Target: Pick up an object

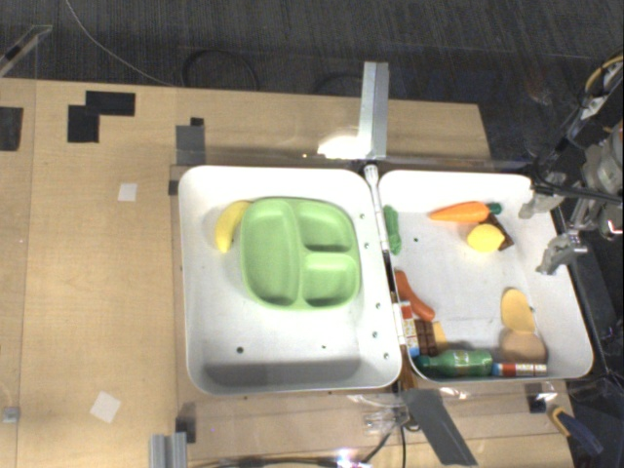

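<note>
Your candidates, right bin: orange carrot [460,212] flat near far wall; yellow lemon [485,237] just beside it; green bottle [455,363] on side at near wall.

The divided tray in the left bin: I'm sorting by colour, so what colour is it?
Light green tray, seen in the camera view.

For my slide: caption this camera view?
Gripper at right bin's edge; green tray and banana in left bin.

No text, brand or number I can read; the green bottle [456,362] by my right bin's [444,310] front edge carries a label too small to make out.
</note>
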